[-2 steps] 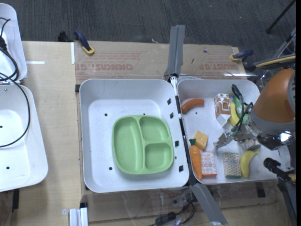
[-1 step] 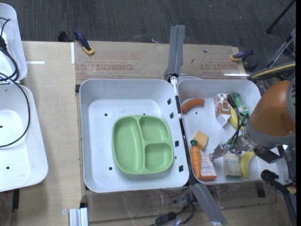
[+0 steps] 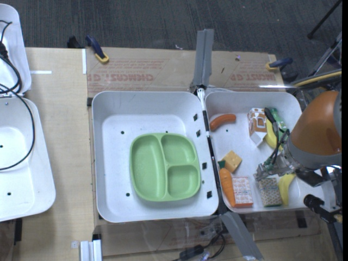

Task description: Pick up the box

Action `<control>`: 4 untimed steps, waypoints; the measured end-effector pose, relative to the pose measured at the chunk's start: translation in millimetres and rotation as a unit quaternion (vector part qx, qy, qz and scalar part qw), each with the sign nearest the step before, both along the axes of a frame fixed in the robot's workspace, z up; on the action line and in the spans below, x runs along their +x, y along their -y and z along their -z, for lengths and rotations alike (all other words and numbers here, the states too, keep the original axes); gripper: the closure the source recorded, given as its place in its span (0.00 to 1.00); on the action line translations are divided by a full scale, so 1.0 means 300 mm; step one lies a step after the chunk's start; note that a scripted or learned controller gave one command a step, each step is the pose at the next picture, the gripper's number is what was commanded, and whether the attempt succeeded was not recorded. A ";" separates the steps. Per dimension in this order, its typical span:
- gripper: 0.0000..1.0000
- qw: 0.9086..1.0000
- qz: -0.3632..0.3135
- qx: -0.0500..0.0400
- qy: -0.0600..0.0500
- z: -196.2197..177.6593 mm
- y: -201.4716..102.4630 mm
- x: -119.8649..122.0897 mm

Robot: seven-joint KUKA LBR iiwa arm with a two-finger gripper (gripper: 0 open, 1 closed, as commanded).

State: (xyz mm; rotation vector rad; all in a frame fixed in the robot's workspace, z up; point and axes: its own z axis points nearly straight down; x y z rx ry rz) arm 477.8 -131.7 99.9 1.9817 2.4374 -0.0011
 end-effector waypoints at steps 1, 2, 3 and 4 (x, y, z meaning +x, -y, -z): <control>1.00 0.999 0.033 0.000 0.000 0.029 0.018 0.013; 0.00 0.999 0.034 0.000 -0.001 0.029 0.020 0.012; 0.00 1.000 0.019 0.000 -0.001 0.029 -0.120 0.092; 0.00 1.000 0.028 0.000 -0.001 0.029 0.069 -0.003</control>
